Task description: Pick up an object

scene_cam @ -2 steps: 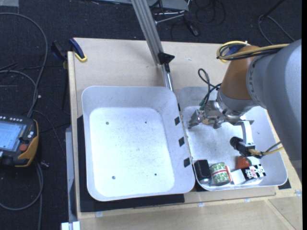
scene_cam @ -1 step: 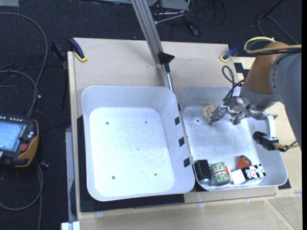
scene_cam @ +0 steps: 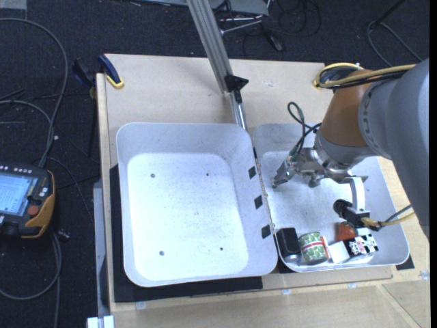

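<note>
Tool (scene_cam: 292,173) over right bin (scene_cam: 273,137); fingertips hard to discern.

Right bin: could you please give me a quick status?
Claw low over right bin, holding nothing. Green can, black block and small items along the near wall, untouched. Nothing blocking.

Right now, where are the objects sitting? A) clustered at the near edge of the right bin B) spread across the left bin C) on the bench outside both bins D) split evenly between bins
A: the black box, the green can and the small red and white items all lie along the near edge of the right bin.
</note>
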{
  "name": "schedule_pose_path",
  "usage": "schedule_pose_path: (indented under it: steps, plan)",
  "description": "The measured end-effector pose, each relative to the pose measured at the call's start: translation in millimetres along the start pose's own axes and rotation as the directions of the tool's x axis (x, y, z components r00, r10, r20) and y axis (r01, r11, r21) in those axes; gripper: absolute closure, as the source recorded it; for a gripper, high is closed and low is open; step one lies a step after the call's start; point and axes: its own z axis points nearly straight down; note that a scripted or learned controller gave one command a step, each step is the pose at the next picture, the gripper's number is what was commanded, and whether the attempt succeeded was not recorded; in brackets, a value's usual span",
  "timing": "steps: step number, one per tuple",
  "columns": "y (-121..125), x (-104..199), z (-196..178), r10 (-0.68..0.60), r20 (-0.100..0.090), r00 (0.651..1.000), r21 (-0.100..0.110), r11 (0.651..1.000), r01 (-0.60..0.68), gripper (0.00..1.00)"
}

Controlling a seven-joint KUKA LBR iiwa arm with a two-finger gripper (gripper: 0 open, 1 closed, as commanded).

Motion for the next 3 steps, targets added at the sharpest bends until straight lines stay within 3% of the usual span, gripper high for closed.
schedule_pose_path:
  steps: [1,2,3]
  plan:
    - [44.3,-47.4,1.7,0.006,0.002,1.000,0.002,1.000,-0.006,0.00]
    - [45.2,-45.7,-9.9,0.003,0.002,1.000,0.000,1.000,-0.003,1.00]
    - [27.1,65.3,-102.3,-0.004,-0.002,1.000,-0.005,1.000,0.004,1.00]
